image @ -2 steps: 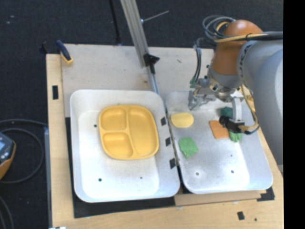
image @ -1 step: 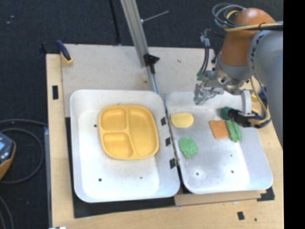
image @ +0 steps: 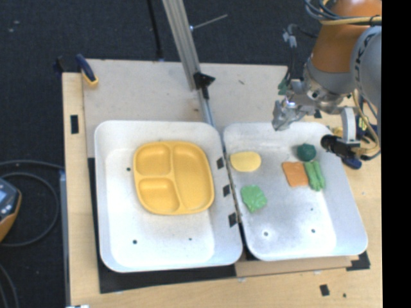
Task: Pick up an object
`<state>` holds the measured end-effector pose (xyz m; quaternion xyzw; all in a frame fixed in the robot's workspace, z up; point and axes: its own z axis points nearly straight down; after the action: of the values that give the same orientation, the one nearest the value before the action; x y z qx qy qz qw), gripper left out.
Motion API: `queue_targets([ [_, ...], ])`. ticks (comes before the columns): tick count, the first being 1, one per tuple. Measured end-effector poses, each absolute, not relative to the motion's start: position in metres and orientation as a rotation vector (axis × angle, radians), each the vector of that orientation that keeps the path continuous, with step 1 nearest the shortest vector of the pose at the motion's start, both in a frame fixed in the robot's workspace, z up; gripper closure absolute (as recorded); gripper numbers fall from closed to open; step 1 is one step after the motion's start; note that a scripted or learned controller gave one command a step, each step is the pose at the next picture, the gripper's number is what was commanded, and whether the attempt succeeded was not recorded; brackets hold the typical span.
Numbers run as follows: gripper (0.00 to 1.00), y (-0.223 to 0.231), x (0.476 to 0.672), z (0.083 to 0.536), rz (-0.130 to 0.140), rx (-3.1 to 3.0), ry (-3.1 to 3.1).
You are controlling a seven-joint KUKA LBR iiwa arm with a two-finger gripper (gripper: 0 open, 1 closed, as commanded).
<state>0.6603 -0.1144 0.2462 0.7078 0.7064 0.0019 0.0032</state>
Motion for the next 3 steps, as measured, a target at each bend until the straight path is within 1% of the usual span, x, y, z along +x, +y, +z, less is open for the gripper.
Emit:
queue_targets([
  [1,1.00,-0.116,0.661,0.275,0.005,2.216,2.220],
  [2,1.00,-0.067,0.644,0.279,0.003,2.214,2.229],
  [3,1.00,-0.021,0.637,0.278,0.001,2.214,2.229],
])
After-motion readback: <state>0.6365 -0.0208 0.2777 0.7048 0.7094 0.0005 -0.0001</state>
